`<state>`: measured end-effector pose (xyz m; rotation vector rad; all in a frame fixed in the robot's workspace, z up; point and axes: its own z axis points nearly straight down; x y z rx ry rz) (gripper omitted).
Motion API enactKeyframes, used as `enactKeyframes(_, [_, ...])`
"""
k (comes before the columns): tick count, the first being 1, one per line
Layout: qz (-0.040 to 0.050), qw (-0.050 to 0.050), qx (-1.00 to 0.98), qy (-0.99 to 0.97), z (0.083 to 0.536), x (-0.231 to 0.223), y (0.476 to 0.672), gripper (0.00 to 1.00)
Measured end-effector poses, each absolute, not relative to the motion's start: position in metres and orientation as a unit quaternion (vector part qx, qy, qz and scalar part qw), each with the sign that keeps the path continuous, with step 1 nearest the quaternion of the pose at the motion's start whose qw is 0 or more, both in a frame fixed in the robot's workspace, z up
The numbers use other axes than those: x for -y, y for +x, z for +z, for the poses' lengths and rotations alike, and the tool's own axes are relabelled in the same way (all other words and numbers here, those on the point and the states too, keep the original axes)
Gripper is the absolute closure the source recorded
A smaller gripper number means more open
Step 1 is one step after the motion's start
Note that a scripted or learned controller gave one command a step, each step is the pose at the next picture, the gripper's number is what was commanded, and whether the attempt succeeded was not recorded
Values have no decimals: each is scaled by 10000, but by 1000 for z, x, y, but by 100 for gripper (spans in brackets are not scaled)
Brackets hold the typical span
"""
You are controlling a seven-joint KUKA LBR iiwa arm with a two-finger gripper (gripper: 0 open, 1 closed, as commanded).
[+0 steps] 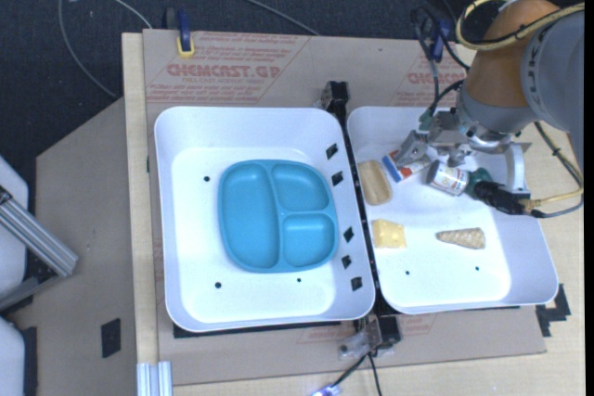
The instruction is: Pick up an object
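Note:
My gripper (432, 155) hangs low over the back of the right bin (529, 278), under the grey wrist with its orange band. Just left of it lies a small blue, red and white object (397, 168). A small silver cylinder with a red patch (450, 179) lies right under it, with a bit of green (479, 173) beside it. Whether the gripper touches either one is hidden. A tan bread-like piece (374, 183) lies along the bin's left wall. Nearer the front are a yellow block (389, 235) and a pale cone-shaped piece (462, 238).
The left bin (176, 199) holds a blue divided plate (277, 214) in its middle. A black divider with clips (345, 190) runs between the two bins. Clamps stand at the bench's back edge (186, 32).

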<state>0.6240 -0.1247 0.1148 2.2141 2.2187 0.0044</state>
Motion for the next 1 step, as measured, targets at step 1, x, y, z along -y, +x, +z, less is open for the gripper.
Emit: enactKeyframes(1, [28, 48, -7074, 7068, 129, 125, 625, 100])
